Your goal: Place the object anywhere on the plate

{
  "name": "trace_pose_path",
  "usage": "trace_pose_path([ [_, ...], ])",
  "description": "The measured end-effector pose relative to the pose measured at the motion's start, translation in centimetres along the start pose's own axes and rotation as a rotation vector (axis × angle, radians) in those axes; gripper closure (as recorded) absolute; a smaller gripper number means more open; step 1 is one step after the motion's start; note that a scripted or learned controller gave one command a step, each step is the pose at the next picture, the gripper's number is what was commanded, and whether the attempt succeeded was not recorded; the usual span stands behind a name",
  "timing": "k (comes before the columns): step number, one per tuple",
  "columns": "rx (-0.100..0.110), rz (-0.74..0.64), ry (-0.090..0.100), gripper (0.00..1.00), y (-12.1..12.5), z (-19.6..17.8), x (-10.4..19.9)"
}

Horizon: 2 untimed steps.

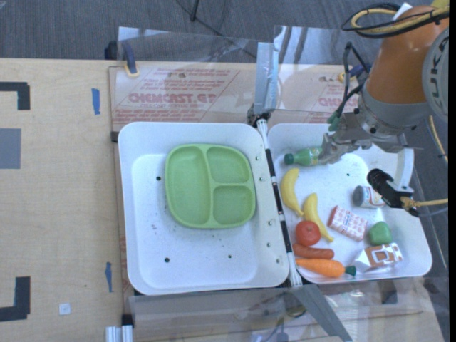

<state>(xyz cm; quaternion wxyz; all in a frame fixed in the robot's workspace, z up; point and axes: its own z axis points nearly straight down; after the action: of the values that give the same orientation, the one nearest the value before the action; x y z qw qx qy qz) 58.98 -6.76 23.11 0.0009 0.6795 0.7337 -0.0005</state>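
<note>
A light green plate (211, 185) with three compartments lies in the left bin (142, 262). The right bin (420, 255) holds several toy foods. My gripper (330, 150) hangs low over the back of the right bin, right at the right end of a small green bottle (302, 157) lying on its side. The wrist hides how the gripper meets the bottle. The grey arm with its orange band (402, 55) comes in from the upper right.
Also in the right bin are two bananas (291, 189), a tomato (308, 232), a red sausage (313, 251), a carrot (322, 267), a red-and-white packet (348, 223), a green pepper (380, 232), a small carton (382, 256) and a can (364, 196). Cables (388, 16) trail off the arm.
</note>
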Motion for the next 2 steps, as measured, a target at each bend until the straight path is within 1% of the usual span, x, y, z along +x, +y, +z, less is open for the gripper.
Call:
trace_pose_path([
  [1, 0.002, 0.056, 0.002, 1.00, -3.9, 0.8, -3.8],
  [2, 0.004, 0.243, 0.003, 1.00, -9.1, 0.9, -7.7],
])
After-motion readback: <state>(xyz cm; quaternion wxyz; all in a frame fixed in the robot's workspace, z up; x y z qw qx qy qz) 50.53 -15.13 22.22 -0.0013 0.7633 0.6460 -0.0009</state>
